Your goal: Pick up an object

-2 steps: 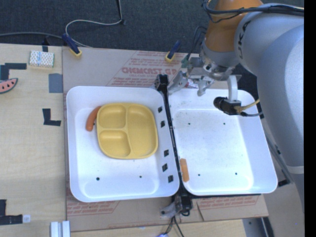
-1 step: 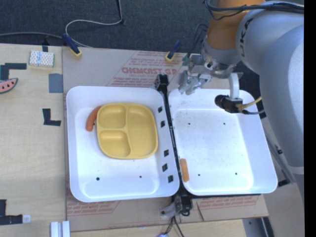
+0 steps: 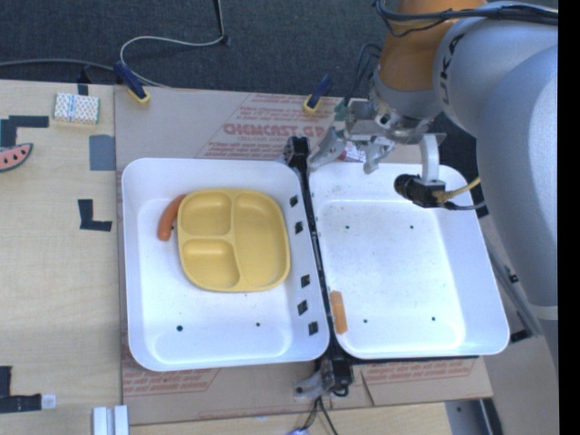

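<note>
A yellow divided plate [image 3: 234,240] lies in the left bin [image 3: 145,333]. An orange sausage-shaped piece [image 3: 167,219] rests against the plate's left rim. A smaller orange piece [image 3: 337,312] lies in the right bin [image 3: 471,324], close to the divider at the near left. My gripper [image 3: 344,155] hangs over the far left corner of the right bin, above its back rim. It is open, with nothing between its fingers. It is well away from all three objects.
The grey arm with its orange band [image 3: 426,16] fills the upper right, and a black cable [image 3: 426,190] hangs from it over the right bin. Two blue-and-yellow clamps [image 3: 131,80] [image 3: 317,93] sit at the cardboard's back edge. A small patterned block [image 3: 77,108] lies far left.
</note>
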{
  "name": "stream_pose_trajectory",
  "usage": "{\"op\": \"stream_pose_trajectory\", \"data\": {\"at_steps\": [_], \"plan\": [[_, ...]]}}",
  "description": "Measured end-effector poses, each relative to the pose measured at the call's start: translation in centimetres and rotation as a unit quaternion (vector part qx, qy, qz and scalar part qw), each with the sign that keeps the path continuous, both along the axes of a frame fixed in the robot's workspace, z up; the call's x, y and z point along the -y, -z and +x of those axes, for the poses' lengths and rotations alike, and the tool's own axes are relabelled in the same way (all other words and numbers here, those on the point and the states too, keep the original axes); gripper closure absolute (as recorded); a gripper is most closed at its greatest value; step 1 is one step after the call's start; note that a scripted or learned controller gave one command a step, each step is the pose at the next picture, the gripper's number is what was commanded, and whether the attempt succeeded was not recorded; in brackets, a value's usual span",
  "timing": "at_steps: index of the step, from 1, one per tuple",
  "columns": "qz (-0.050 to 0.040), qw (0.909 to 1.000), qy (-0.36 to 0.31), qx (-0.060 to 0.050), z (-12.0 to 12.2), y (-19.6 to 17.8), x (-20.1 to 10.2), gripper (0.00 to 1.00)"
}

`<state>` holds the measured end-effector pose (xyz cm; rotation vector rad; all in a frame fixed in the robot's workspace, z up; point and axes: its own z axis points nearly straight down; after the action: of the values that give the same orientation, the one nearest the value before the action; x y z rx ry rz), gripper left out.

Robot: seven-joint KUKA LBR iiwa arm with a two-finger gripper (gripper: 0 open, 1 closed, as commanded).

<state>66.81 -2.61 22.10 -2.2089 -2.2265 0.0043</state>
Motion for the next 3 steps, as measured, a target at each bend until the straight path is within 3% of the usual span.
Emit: {"op": "stream_pose_trajectory", "data": {"at_steps": [1,2,3], "plan": [[0.0009,1.0,-0.001,0.0,0.01,-0.94,-0.08,1.0],[0.0006,1.0,-0.001,0.0,0.01,-0.92,-0.07,0.0],[0.0014,1.0,-0.001,-0.001,0.02,-1.87,-0.15,1.0]]}}
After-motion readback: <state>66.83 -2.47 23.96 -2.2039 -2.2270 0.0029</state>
